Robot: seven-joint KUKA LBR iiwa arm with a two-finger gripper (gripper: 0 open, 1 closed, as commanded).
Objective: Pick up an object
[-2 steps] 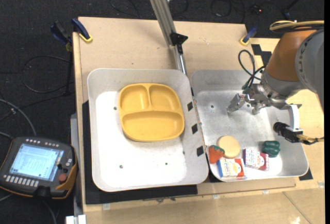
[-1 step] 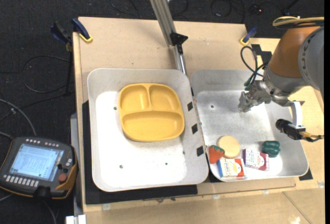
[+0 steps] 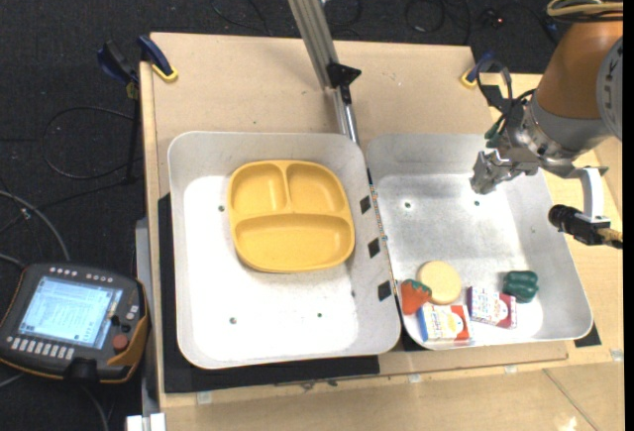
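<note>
Hanging over the far right part of the right bin (image 3: pixel 555 251), the gripper (image 3: pixel 487 177) points down toward the bin's bare floor, with the grey wrist and orange band of the arm (image 3: pixel 580 72) reaching in behind it from the right. Its tips look dark and bunched, and at this angle it is not possible to tell whether they are apart or together; nothing can be seen between them, and nothing lies directly under them. All the loose objects sit well nearer the camera than the gripper, clustered along the bin's front edge: a round pale yellow disc (image 3: pixel 440 280), a small red and orange item (image 3: pixel 414 295) just to its left, a carton with red and blue print (image 3: pixel 445 323) in front of the disc, a small white and red packet (image 3: pixel 491 306) beside that, and a dark green piece (image 3: pixel 521 284) furthest right. Well to the gripper's left, in the left bin (image 3: pixel 198 320), rests a yellow divided plate (image 3: pixel 291 215).
</note>
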